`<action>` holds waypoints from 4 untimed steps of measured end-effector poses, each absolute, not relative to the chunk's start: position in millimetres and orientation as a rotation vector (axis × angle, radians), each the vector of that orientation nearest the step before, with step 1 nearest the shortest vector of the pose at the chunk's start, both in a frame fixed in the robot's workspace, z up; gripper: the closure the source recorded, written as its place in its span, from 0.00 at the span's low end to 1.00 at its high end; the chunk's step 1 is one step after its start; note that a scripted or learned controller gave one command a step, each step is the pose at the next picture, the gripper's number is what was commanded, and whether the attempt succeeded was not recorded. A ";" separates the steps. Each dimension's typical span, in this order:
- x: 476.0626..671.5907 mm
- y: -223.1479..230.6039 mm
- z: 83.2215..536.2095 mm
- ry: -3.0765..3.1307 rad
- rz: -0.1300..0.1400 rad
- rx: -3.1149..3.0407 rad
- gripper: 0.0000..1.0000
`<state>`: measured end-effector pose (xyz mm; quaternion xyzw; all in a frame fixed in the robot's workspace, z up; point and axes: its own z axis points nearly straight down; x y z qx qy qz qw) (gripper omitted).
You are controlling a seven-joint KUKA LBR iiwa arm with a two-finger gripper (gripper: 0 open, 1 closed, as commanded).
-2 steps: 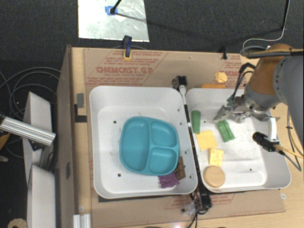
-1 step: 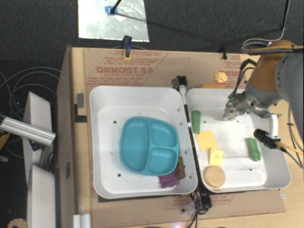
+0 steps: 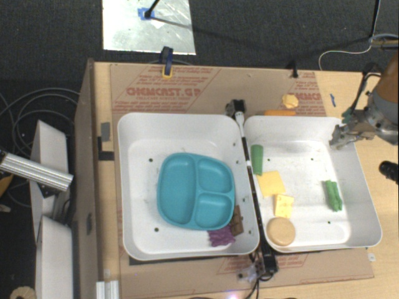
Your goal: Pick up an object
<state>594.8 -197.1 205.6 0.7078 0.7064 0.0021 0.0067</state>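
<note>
The right bin (image 3: 361, 185) holds a green stick (image 3: 257, 157) by its left wall, a flat yellow square (image 3: 272, 183), a smaller yellow piece (image 3: 283, 205), a round tan disc (image 3: 281, 231) near the front and a green ridged piece (image 3: 332, 195) on the right. My gripper (image 3: 343, 134) hangs over the far right rim of this bin, above and apart from every object. The nearest thing to it is the green ridged piece, well below it in the view.
The left bin (image 3: 140, 136) holds a teal divided plate (image 3: 196, 190), with a purple lump (image 3: 219, 237) and a brown piece (image 3: 237, 222) at its front right. A yellow object (image 3: 290, 101) and an orange strip (image 3: 279, 112) lie on the bench behind the right bin.
</note>
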 end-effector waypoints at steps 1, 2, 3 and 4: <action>594.0 -193.5 198.7 2.221 0.002 2.217 0.00; 532.2 -134.3 117.5 2.233 -0.006 2.227 0.00; 485.2 -85.5 82.8 2.229 0.000 2.218 0.00; 572.1 -147.9 85.8 2.217 0.005 2.210 0.00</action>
